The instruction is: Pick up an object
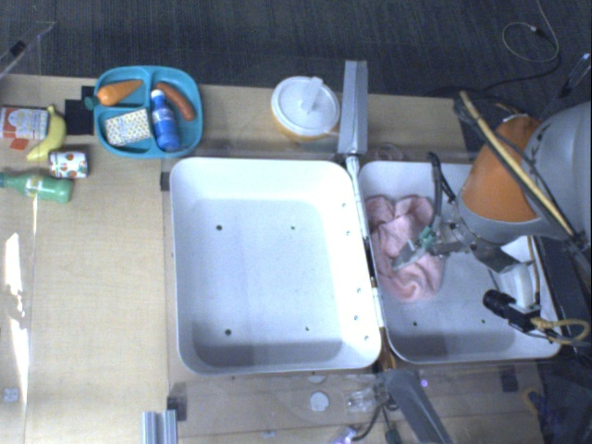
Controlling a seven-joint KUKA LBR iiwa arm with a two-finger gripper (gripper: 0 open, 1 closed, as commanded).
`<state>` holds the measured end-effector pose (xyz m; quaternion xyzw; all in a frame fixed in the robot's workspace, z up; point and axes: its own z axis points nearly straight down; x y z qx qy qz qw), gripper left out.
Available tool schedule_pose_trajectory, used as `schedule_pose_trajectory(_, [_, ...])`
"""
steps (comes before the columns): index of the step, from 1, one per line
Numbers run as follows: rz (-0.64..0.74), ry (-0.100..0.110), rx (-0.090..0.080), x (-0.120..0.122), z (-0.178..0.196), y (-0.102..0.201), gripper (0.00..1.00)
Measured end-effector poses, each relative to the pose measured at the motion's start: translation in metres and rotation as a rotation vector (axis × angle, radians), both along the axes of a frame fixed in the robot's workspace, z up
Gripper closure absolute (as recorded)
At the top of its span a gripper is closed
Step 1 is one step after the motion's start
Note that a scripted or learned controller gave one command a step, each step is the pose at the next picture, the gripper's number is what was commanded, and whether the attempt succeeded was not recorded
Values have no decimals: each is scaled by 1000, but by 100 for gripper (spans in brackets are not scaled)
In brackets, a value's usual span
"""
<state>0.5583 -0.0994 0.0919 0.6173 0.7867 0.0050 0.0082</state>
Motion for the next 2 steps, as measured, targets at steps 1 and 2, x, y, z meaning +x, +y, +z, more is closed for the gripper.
schedule_pose_trajectory(1, [2,-7,0,3,12,1,100])
schedule_pose_trajectory(2, [76,14,1,39,94,53,100])
